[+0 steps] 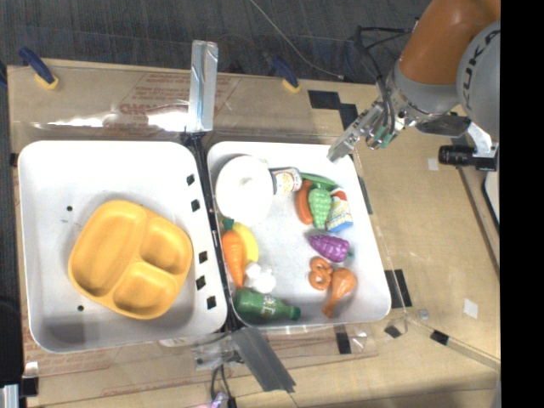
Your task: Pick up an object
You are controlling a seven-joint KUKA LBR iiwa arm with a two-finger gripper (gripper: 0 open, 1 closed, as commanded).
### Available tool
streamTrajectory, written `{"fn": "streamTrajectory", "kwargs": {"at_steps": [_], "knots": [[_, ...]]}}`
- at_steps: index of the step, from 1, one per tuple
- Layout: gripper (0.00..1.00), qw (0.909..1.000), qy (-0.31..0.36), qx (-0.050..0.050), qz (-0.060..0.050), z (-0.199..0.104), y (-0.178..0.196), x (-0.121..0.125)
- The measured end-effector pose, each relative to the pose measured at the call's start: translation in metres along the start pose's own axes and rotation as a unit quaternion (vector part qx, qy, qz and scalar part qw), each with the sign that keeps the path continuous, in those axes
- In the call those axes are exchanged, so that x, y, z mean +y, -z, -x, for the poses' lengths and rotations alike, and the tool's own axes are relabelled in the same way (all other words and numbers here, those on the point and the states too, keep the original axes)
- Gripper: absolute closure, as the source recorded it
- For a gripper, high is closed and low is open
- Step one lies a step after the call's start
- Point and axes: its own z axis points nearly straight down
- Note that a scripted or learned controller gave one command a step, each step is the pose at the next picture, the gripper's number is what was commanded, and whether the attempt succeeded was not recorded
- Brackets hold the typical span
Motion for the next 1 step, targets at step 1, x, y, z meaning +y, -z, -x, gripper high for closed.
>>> {"fn": "streamTrajectory", "kwargs": {"at_steps": [1], "knots": [[1.0, 0.9998, -0.021, 0.002, 0.0, -0.0957, -0.0526, -0.0053]]}}
